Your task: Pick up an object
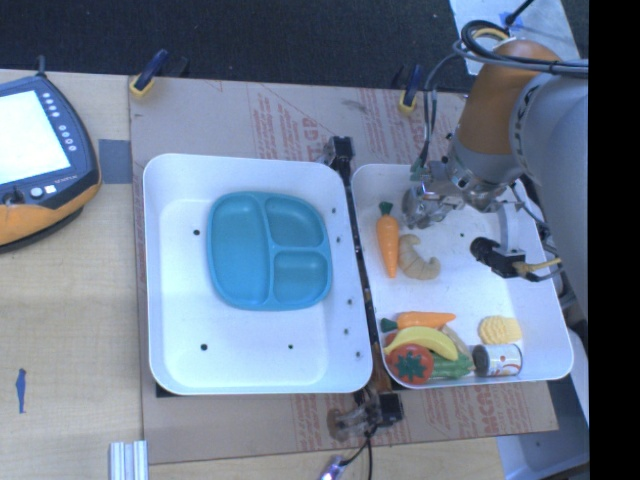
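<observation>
Where the arm (505,98) reaches in from the right, the gripper (424,208) is seen at the far end of the right bin (470,293), close to that bin's far left corner. Whether it is open or closed cannot be told, as its tip is blurred and small against the white floor. Whether anything is held also cannot be told.

Two things are found nearest to it. An orange carrot (388,244) is laid lengthwise just beside the bin's left wall, its green top pointed towards the far rim; it is placed just to the left of the gripper and a little nearer the camera. A tan curved piece (418,261) is set touching or almost touching the carrot's right side, directly on the near side of the gripper. Contact between the gripper and either of them cannot be made out.

Well apart from the gripper, at the bin's near end, a cluster of toy food is gathered: a banana (425,341), an orange piece (425,319) just behind it, and a red piece (413,365) in front. To their right a yellow ridged piece (499,329) and a small can (497,359) on its side are laid.

A blue divided plate (268,250) is held by the left bin (170,298).
</observation>
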`<state>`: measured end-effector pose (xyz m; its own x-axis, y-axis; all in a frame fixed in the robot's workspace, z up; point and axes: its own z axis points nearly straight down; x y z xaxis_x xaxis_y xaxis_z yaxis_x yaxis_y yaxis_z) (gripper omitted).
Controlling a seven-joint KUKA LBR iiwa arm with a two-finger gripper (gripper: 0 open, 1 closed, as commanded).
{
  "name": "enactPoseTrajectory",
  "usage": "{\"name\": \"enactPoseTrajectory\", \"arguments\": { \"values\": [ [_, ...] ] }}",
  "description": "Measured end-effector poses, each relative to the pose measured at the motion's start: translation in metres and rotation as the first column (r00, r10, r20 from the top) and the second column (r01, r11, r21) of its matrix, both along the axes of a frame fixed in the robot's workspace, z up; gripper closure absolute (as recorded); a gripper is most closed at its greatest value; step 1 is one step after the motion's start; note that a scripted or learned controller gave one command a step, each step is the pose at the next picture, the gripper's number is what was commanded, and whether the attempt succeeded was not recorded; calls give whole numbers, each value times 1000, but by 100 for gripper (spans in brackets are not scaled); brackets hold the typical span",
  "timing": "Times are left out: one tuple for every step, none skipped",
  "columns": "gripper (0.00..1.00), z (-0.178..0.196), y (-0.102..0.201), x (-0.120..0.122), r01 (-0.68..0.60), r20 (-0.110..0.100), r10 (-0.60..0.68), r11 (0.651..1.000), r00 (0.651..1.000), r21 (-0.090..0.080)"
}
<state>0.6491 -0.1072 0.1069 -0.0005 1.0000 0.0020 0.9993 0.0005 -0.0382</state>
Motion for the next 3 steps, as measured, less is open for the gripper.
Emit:
{"name": "enactPoseTrajectory", "arguments": {
  "values": [
    [100,10,-1,0,-1,1,1,1000,1000,-1],
    [100,20,-1,1,-1,4,1,1000,1000,-2],
    [100,90,56,-42,-6,35,6,1000,999,-2]
  ]
}}
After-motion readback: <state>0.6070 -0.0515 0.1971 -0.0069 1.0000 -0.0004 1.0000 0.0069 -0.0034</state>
